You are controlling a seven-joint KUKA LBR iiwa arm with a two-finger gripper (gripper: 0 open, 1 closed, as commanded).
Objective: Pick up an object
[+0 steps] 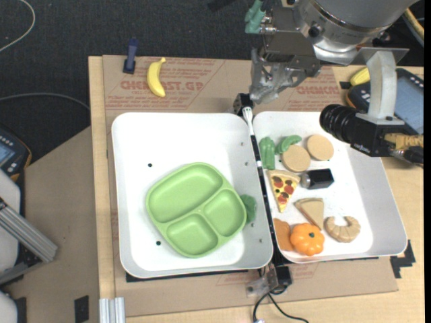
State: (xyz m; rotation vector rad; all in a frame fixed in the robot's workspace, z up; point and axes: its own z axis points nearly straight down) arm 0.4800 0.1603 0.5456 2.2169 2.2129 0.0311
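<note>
Down at the near edge of the right white bin (387, 200) sits a small orange toy pumpkin (306, 239), touching a tan wedge at its left. Just beside it on the right lies a curled beige toy croissant (343, 228), and above the pair a tan triangular bread slice (311, 210). Moving up, a toy pizza slice with red dots (283, 188) lies against the bin's left wall, a small black block (318, 178) next to it, then two round tan cookies (307, 153) and green toy vegetable pieces (276, 148). Across the divide, the left white bin (131, 180) carries a green three-compartment plastic plate (195, 209). Up top, the gripper (268, 89) hangs over the far rim between the bins, nothing between its fingers; whether they are spread or closed, I cannot tell. On the cardboard behind, a yellow toy banana (156, 77) lies alone.
</note>
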